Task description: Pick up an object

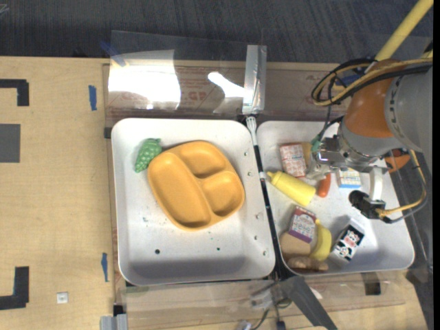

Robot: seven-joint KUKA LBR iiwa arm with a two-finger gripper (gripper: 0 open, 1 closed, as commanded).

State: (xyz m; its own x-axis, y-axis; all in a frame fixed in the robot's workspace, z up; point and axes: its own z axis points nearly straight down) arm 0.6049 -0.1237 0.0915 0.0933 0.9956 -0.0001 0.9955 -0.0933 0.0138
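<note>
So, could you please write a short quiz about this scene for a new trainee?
1. True or false: the orange three-compartment plastic plate lies in the left white bin.
2. Which bin holds the yellow mustard bottle? A) left B) right
3. Fill in: the green toy grape bunch touches the plate's ____ edge in the camera view.

Key: 1 true; 2 B, the right white bin; 3 left.

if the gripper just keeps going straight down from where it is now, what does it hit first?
Probably the small orange carrot-like piece beside the yellow mustard bottle in the right bin: the gripper hangs right above it. Depth is hard to judge from this slanted view, so it could land on bin floor beside it.
</note>
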